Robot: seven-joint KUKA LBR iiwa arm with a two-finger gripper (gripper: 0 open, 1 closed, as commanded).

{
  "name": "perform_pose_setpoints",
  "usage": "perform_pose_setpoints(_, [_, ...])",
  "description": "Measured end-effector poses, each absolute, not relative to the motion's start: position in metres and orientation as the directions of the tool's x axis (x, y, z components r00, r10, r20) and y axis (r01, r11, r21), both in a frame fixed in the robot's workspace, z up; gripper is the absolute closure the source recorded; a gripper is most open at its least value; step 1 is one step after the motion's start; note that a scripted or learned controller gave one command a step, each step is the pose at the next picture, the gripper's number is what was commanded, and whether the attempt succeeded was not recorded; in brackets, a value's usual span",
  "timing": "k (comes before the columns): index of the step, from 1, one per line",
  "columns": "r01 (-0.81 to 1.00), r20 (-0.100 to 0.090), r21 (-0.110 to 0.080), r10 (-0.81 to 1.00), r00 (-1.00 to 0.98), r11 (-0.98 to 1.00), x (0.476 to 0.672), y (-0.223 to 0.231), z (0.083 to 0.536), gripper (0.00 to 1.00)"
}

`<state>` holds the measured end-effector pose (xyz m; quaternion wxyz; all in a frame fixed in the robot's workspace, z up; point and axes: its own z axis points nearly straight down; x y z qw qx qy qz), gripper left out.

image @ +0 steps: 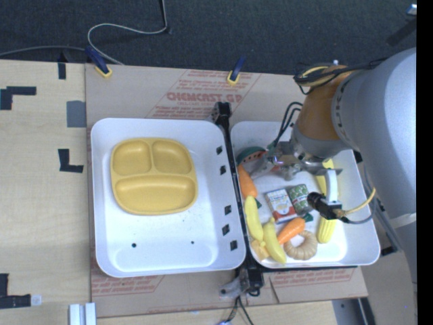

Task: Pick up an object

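In the camera view, the gripper sits low over the far-left part of the right-hand shallow white plastic bin. It is crowded by the wrist hardware, so I cannot tell whether it is released or clenched, and nothing can be seen held in it.

The candidates to pick lie close together. A long orange toy carrot is just beside the gripper on its left, and a dark green round item, partly hidden, is beyond that. A small red-and-white packet and a green packet lie just nearer the camera than the gripper. Further that way are two yellow banana-shaped pieces, a second short carrot, a tan ring-shaped bagel and a yellow corn cob.

The likely risk is the crowding. A descent could land between items, nudge the flat packets aside, or close on the bin wall beside the carrot and come up with nothing.

The yellow compartment plate lies in the left-hand white bin, well apart from the gripper.
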<state>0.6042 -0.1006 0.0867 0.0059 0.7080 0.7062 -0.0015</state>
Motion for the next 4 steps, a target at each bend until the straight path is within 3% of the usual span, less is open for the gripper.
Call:
perform_pose_setpoints(1, [1.0, 0.002, -0.027, 1.0, -0.006, 0.006, 0.664, -0.107, 0.084, 0.0])
perform_pose_setpoints(2, [1.0, -0.004, 0.0, 1.0, 0.001, -0.001, 0.597, -0.098, 0.086, 0.0])
perform_pose_setpoints(3, [1.0, -0.003, 0.002, 1.0, 0.0, 0.0, 0.598, -0.097, 0.096, 1.0])
perform_pose_setpoints(4, [1.0, -0.001, 0.002, 1.0, -0.001, 0.001, 0.545, -0.078, 0.263, 1.0])
